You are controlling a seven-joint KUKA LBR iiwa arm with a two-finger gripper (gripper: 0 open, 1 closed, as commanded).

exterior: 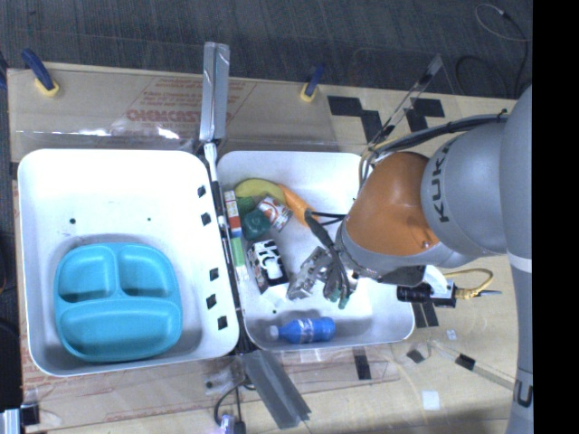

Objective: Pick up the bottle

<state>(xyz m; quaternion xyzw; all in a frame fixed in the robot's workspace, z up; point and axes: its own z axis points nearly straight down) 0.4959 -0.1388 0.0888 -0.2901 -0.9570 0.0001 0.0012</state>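
A small blue bottle with a white cap (pixel 303 330) lies on its side near the front wall of the right bin (pixel 380 331). My gripper (pixel 321 279) hangs over the middle of that bin, just above and behind the bottle and apart from it. Its fingers are spread open, and nothing sits between them. The grey and orange arm covers the bin's right half.
Along the right bin's left side lie a yellow-green item (pixel 256 188), an orange item (pixel 297 205), a small can (pixel 270 216) and a black-and-white box (pixel 267 264). The left bin (pixel 54 188) holds a blue divided tray (pixel 118 300). Cables run at the right.
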